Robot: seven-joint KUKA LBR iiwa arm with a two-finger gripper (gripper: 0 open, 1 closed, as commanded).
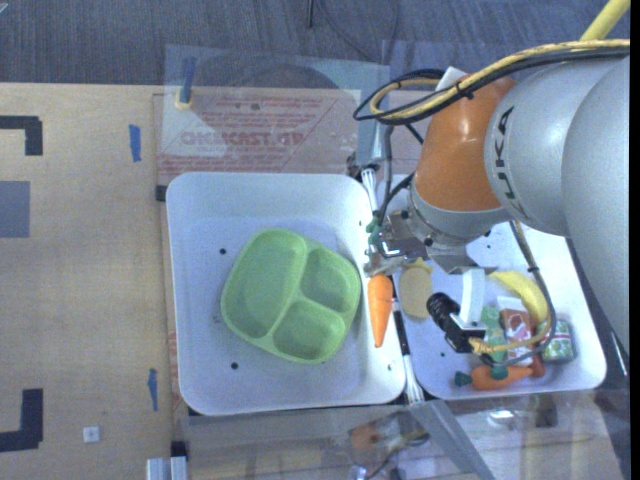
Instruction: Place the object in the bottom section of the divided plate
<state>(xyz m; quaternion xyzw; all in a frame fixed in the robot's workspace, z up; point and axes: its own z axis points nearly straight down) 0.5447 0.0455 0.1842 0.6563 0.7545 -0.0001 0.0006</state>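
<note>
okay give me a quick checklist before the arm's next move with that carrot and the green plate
1. Carrot located: ok, lying at the left bin's right edge.
2. Carrot inside the green divided plate: not ok, beside it, apart.
3. Plate sections free of objects: ok.
4. Pincer near carrot: ok, just above its top end.
5. Carrot gripped: cannot tell.
6. Other toys kept in the right bin: ok.

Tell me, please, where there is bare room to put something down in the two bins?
Left bin: bare floor left of and below the green divided plate, whose sections hold nothing. A carrot lies near its right wall. Right bin: crowded with a banana and other items under the arm.
</note>
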